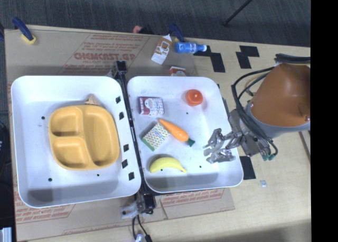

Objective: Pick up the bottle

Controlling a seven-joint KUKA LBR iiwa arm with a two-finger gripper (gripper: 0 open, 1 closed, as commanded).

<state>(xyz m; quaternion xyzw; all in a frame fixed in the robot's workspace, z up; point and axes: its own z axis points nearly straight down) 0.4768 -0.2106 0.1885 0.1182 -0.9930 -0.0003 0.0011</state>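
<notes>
a: how many bins, and what's in each?

b: two white bins side by side. the left bin (pixel 31 183) holds one thing, a yellow divided plate (pixel 83 137) with three compartments. the right bin (pixel 211 180) holds five things: one small red-and-white carton (pixel 150 106), one orange round piece (pixel 194 97), one toy carrot (pixel 175 130), one small speckled box with a green edge (pixel 155 136) and one banana (pixel 166 165).

a: how do they lie?

b: the carton is near the back left, the orange piece at the back right. the carrot lies slantwise in the middle, its thick end just beside the speckled box. the banana is at the front, apart from the rest.

a: and the bottle?

b: one blue bottle (pixel 189 48), lying on its side on the bench behind the right bin, outside both bins. a small card or packet (pixel 161 49) lies just to its left, and another small packet (pixel 177 70) sits against the bin's back rim.

a: where's the gripper?

b: the gripper (pixel 217 147) is low over the right edge of the right bin, well apart from the bottle. its metal fingers look parted somewhat, with nothing between them.

a: anything else on the bench?

b: two blue clamps, one at the far left corner (pixel 23 29) and one near the bottle (pixel 176 31).
</notes>
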